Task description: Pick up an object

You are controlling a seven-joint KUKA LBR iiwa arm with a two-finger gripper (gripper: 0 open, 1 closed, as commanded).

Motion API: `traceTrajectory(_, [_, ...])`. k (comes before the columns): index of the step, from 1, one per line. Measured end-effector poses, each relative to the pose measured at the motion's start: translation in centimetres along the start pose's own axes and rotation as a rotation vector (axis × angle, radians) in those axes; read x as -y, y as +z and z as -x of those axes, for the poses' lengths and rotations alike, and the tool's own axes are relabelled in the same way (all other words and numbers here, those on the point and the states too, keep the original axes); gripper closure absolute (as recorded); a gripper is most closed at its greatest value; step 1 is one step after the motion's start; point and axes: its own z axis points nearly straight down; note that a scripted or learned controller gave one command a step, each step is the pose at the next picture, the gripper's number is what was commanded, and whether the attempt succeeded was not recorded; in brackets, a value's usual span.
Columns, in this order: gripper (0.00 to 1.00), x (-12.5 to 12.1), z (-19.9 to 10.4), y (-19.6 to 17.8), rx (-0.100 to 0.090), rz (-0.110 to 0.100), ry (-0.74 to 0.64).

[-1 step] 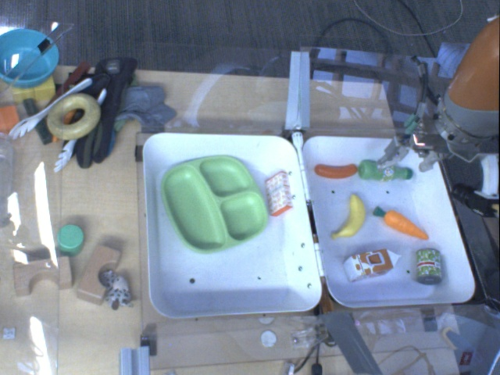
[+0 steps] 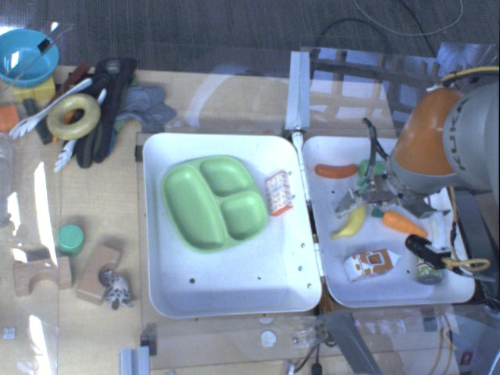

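Note:
My gripper (image 2: 366, 195) hangs low over the right bin (image 2: 391, 291), near its middle, under the grey arm with the orange band. A yellow banana (image 2: 351, 223) lies just below and left of it. To its right is an orange carrot (image 2: 405, 223), and a red sausage-shaped piece (image 2: 337, 171) lies up and to its left. Something green (image 2: 368, 169) shows right by the wrist. A white and brown carton (image 2: 369, 264) rests toward the bin's front. Nothing can be seen held.
The left bin (image 2: 226, 287) holds a green divided plate (image 2: 215, 202) and a small red and white packet (image 2: 279, 193). Outside the bins at the left are a blue bowl (image 2: 25, 55), a yellow ring (image 2: 74, 116), wooden blocks (image 2: 98, 272) and a green cap (image 2: 70, 238).

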Motion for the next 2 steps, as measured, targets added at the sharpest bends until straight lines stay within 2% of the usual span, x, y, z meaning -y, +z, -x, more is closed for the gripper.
traceTrajectory(1, [1.00,-0.3,-0.1,-1.3,0.000,0.009,-0.001])
traceTrajectory(2, [1.00,0.9,-3.8,-12.2,0.000,0.000,-0.098])
